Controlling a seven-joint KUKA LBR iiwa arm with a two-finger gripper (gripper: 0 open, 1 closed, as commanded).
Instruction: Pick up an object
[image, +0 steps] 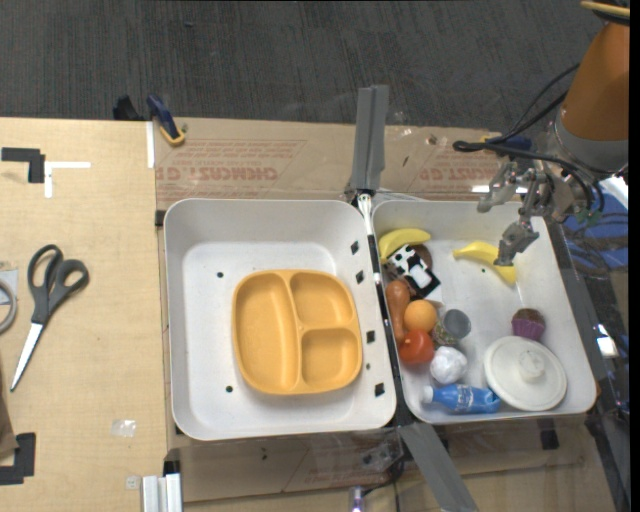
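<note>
Nearest in the right bin (572, 300): a blue bottle (462, 400) on its side along the near wall, and just beside it a round white lid (527, 372). A little farther: a white ball (448, 362), a red tomato (415, 347), an orange (420, 316), a grey cap (456, 323), all close together near the left wall, and a purple piece (528, 323) apart on the right. In the left bin (190, 300), only touching the right one along the middle edge: an orange divided plate (297, 330), lying flat.

Farther in the right bin: a black and white toy (412, 265) and a banana (403, 240) at the left wall. Then the yellow curved piece (485, 257), in the far half of the right bin, toward its right side. Lies flat, long axis running left to right, the left tip pointing to the banana, the right end sloping a little nearer.

Directly above that right end: the gripper (515, 245), hanging low from the arm (600, 90), seeming to touch the yellow curved piece or be just over it. Cannot tell whether spread or pressed together, nor whether anything is pinched
</note>
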